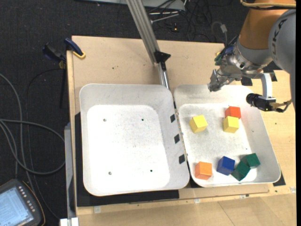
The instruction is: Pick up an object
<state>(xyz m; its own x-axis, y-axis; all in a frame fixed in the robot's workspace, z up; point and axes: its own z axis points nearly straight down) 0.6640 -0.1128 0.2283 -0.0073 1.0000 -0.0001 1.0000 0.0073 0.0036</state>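
The right bin (pixel 263 140) holds several small blocks. A yellow block (pixel 199 123) lies near its left side, and a second yellow block (pixel 231 124) touches a red-orange block (pixel 233 111) further right. Along the front lie an orange block (pixel 203 170), a blue block (pixel 225 165) and two dark green blocks (pixel 246 165). My gripper (pixel 215 85) hangs over the bin's back rim, above and behind the yellow blocks, with nothing seen between its fingers. It is too small and dark to tell how its fingers stand.
The left bin (pixel 94 126) sits beside the right one on the wooden bench (pixel 117 60). A slanted metal pole (pixel 143 25) runs down to the gap between the bins. Clamps (pixel 66 51) sit at the bench's back left corner.
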